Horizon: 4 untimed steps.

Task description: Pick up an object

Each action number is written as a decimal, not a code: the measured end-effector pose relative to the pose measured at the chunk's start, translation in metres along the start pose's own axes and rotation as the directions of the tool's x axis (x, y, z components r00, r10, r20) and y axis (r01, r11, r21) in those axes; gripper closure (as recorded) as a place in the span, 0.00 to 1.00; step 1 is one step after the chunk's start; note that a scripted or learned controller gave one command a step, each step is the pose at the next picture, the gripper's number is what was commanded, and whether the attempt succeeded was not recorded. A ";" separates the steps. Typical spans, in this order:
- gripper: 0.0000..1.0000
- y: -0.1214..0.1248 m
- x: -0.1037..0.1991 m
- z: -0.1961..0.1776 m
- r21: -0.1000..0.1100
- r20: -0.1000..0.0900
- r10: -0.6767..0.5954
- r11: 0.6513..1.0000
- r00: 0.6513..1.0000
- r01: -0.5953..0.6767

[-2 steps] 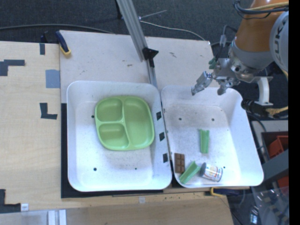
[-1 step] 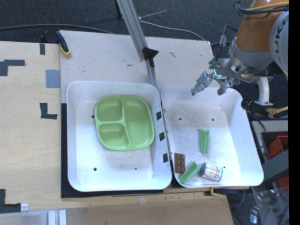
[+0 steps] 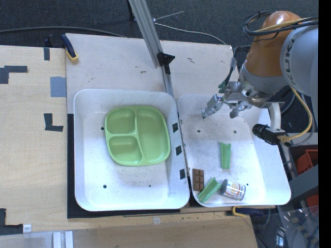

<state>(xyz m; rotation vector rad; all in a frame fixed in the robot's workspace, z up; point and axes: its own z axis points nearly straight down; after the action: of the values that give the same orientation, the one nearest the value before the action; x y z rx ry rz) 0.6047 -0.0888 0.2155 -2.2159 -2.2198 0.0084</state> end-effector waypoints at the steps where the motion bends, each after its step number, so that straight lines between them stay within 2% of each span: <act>1: 0.00 -0.006 -0.007 0.061 0.001 0.000 0.001 1.000 1.000 -0.001; 2: 0.00 -0.003 -0.011 0.123 0.000 0.001 0.000 1.000 1.000 0.000; 3: 1.00 -0.002 -0.010 0.109 -0.004 0.000 -0.001 1.000 1.000 0.001; 4: 1.00 0.008 -0.010 0.060 -0.011 0.000 0.000 1.000 1.000 0.000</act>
<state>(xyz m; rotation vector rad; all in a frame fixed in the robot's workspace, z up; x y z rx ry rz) 0.6126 -0.0988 0.1556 -2.2213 -2.2252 -0.0032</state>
